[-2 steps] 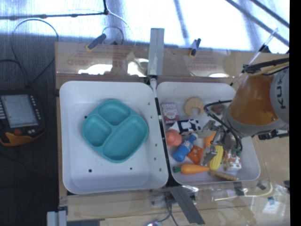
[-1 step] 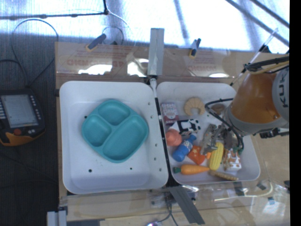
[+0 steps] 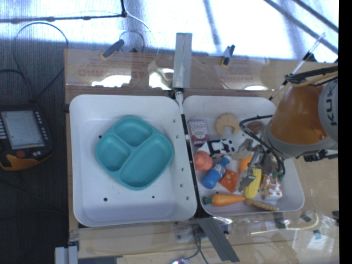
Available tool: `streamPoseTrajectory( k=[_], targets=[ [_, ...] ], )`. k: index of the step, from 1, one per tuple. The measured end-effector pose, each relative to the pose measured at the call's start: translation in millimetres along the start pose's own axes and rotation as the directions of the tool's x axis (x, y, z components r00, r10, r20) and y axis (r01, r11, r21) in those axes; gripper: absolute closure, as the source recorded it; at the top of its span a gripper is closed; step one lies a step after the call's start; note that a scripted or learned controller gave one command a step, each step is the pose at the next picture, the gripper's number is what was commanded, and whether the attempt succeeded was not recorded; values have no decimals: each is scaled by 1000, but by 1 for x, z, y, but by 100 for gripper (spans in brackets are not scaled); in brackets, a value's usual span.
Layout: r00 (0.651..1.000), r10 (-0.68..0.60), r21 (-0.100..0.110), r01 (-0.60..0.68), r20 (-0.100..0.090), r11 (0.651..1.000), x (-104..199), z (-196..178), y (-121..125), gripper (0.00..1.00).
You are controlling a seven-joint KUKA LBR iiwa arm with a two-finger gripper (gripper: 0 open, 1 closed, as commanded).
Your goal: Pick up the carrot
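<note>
The carrot (image 3: 229, 199) is orange with a green tip and lies flat along the front wall of the right bin (image 3: 286, 199). My gripper (image 3: 256, 162) hangs low over the toy pile in the middle of that bin, behind and to the right of the carrot. It sits just above a yellow corn cob (image 3: 251, 183) and is apart from the carrot. Nothing is visibly held in it. The arm's orange band (image 3: 297, 117) covers the bin's right rear part.
The right bin also holds a red ball (image 3: 202, 160), a blue bottle (image 3: 214, 174), an orange wedge (image 3: 230, 180), a black-and-white toy (image 3: 222, 146), a tan round (image 3: 226, 124) and a packet (image 3: 197, 128). A teal divided plate (image 3: 135, 152) lies in the left bin (image 3: 88, 202).
</note>
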State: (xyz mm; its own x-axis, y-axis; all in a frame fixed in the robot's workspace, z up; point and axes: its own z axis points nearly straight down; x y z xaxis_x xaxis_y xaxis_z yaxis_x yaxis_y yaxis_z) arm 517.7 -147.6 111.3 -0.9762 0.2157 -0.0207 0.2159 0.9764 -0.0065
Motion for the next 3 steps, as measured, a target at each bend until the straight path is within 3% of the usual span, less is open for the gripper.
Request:
streamPoseTrajectory(
  k=[1, 2, 3],
  targets=[
    [1000, 0, 1, 0, 2, 1000, -1, -9, 0, 100],
    [983, -185, 1, 185, 4, 983, 24, 17, 18, 100],
    [983, -185, 3, 185, 7, 983, 23, 7, 18, 100]
  ],
)
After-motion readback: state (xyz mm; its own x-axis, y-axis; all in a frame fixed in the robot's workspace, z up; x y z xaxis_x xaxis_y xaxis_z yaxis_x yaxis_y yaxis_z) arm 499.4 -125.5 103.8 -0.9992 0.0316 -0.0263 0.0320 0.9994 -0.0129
